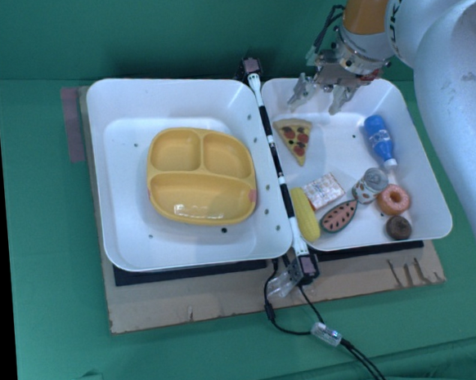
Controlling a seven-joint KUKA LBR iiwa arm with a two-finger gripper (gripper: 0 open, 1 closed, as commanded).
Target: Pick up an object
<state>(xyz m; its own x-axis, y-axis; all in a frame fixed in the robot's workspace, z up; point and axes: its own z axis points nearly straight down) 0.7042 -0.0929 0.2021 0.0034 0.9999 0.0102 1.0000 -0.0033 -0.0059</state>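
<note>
Green cloth covers the bench, and on it a sheet of cardboard (189, 299) carries two white bins side by side. Up at one o'clock the gripper (320, 94) hangs over the far edge of the right bin (437, 223), its two fingers (299, 92) spread well apart, with nothing between them and touching no toy. Just below it, toward seven o'clock, lies the pizza slice (295, 138), crust toward the far side, tip pointing at six o'clock. At the gripper's four o'clock a blue bottle (379, 139) lies flat, long axis running twelve to six. Nearer the front sit a corn cob (305, 213), a watermelon slice (339, 216), a frosted doughnut (393, 200) and a chocolate doughnut (398, 227). A yellow divided plate (201, 176) rests in the left bin (114, 236).
</note>
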